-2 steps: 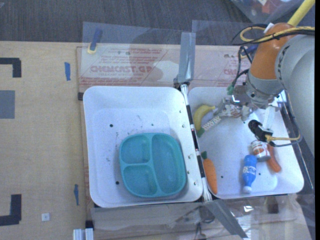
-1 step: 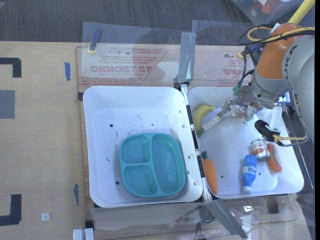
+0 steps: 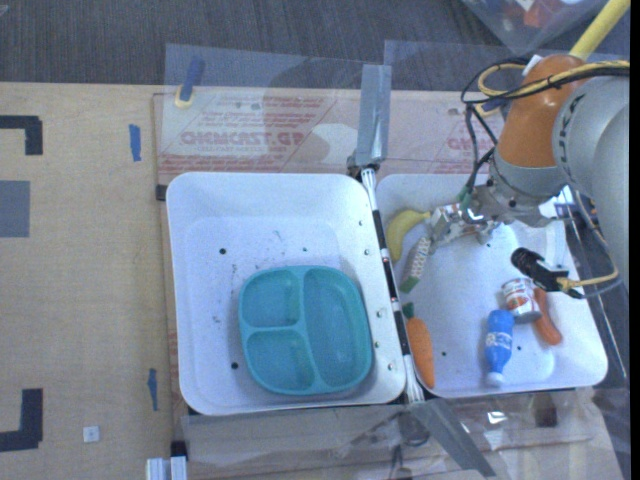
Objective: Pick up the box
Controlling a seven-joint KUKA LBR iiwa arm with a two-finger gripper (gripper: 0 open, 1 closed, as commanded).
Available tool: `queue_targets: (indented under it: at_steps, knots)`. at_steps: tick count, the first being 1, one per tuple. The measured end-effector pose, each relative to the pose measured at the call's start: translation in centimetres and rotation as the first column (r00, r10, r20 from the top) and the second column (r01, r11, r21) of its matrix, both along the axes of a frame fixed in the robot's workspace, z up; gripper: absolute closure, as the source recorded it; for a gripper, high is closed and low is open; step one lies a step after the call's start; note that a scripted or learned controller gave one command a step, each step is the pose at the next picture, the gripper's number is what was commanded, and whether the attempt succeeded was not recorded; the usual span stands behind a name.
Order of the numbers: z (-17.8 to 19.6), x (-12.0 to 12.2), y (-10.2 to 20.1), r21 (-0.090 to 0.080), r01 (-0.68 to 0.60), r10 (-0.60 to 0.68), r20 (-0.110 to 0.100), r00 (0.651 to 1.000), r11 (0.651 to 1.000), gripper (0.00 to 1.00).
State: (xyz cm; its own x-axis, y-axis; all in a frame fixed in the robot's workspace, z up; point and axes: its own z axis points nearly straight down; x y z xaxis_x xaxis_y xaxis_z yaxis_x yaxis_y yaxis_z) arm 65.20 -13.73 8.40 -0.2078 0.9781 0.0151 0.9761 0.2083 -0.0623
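1. Box (image 3: 417, 260): small, long and thin, pale with a speckled dark pattern, tilted on end near the left wall of the right bin (image 3: 570, 373).
2. Just beside a yellow banana (image 3: 401, 230), above an orange carrot (image 3: 420, 352).
3. Gripper (image 3: 447, 226) at the box's upper end, touching or nearly so; cannot tell whether apart, together or clamped on it.
4. Elsewhere in that bin: blue bottle (image 3: 498, 345), small can (image 3: 518, 297).
5. In the left bin (image 3: 200, 208): teal divided tray (image 3: 304, 330).

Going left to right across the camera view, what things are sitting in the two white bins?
Teal divided plate → banana → carrot → blue bottle → small can.
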Motion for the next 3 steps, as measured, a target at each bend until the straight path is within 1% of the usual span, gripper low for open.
queue_targets:
  at_steps: [1,2,3]
  knots:
    - [0.2,0.7,2.6,-0.021,0.335,-0.334,0.036,0.942,0.942,0.00]
    - [3.9,1.4,-2.0,-0.005,0.420,-0.419,0.063,0.906,0.908,0.00]
    - [1.0,1.3,-4.0,-0.001,0.471,-0.471,0.039,0.881,0.882,0.00]
